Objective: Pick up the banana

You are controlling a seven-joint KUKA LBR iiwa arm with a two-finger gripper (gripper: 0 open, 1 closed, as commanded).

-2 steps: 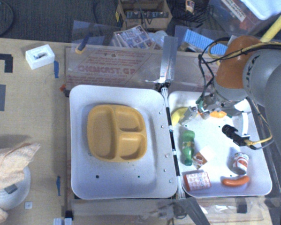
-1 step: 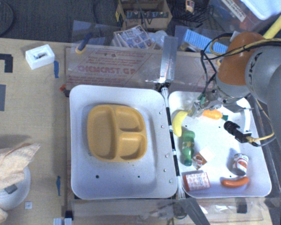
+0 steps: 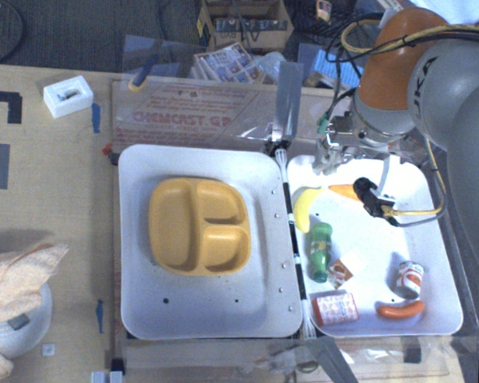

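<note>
While one banana (image 3: 304,207) lies there, two bins (image 3: 134,221) sit.

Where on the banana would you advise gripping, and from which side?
Probably across the banana's middle, coming straight down. It lies flat along the right bin's left wall, its lower end touching the green bottle, so the middle looks freest. The gripper sits just above it.

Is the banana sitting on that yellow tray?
No. The banana lies in the right bin, beside a green bottle, while the yellow tray sits in the left bin.
</note>
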